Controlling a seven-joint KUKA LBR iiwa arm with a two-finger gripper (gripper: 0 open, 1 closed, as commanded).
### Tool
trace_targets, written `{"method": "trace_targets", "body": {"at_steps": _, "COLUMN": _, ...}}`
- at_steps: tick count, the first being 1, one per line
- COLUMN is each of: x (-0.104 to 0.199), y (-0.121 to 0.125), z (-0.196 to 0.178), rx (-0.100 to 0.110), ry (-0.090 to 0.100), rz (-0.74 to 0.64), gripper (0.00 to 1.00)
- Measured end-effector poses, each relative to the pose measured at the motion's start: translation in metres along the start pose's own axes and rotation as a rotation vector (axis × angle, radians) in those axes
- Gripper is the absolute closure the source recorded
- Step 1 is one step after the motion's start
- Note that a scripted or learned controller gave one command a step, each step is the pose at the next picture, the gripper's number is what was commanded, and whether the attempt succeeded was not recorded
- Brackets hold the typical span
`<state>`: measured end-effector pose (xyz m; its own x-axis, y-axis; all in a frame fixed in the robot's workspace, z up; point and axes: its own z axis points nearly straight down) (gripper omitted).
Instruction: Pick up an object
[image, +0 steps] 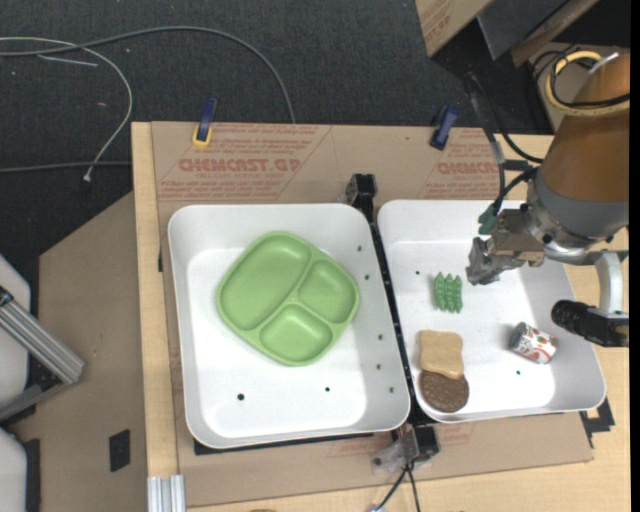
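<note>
The right bin (410, 235) holds a small green ridged object (448, 292), a tan bread-like slice (440, 350) with a brown round patty (444, 390) at its front, and a small red-and-white can (533, 343) lying on its side. My gripper (484, 268) hangs over the right bin's back half, just right of and slightly behind the green object. I see nothing between its fingers. A green divided plate (288, 297) lies in the left bin (190, 300).
The bins sit side by side on a cardboard-covered bench (250, 160) with blue clamps (206, 120) at the back edge. My arm's grey and orange body (590, 150) covers the right bin's back right corner. Cables run behind.
</note>
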<state>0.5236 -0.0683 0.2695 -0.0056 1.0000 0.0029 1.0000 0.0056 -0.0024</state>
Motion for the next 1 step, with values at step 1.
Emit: {"method": "trace_targets", "body": {"at_steps": 1, "x": 0.0536, "y": 0.0016, "z": 0.0029, "rx": 0.001, "ry": 0.001, "rz": -0.001, "gripper": 1.0}}
